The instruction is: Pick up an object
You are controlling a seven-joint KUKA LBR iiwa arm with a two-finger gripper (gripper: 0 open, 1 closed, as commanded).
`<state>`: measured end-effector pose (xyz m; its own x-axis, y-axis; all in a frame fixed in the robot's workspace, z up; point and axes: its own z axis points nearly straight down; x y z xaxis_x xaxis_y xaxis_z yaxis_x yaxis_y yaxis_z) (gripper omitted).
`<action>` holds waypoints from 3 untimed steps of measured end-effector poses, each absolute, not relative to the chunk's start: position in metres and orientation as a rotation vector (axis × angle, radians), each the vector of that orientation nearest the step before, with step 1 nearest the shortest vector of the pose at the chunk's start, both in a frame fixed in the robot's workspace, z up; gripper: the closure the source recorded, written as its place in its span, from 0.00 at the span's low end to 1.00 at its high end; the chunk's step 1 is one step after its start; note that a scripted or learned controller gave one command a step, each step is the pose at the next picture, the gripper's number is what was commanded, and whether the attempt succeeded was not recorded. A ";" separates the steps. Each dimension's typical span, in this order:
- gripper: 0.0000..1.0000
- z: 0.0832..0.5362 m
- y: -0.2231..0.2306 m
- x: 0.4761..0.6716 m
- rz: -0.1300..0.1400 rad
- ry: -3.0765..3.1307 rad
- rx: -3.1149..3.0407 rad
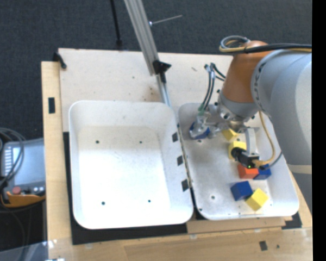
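My gripper [200, 128] hangs low over the far left part of the right bin [217, 200], under the grey arm with its orange band. A small bluish shape sits right at its tip; whether that is an object or part of the tool is unclear. Loose objects lie in the right bin to the right of the gripper and nearer the camera: a blue block [240, 190], a yellow block [256, 199], an orange-red block [248, 171] with a small blue piece [264, 172] beside it, and yellow pieces [237, 145] partly hidden by the wrist and cables.
The left bin [81, 118] lies to the left of the gripper, its wall touching the right bin's. A slanted metal post [144, 34] rises behind the bins. Cables loop from the wrist over the right bin's far side.
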<state>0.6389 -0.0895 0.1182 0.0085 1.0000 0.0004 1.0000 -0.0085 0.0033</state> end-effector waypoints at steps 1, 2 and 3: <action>1.00 0.180 -0.098 0.640 0.006 2.214 2.221; 1.00 0.230 -0.100 0.641 0.006 2.221 2.215; 1.00 0.222 -0.052 0.636 -0.001 2.225 2.219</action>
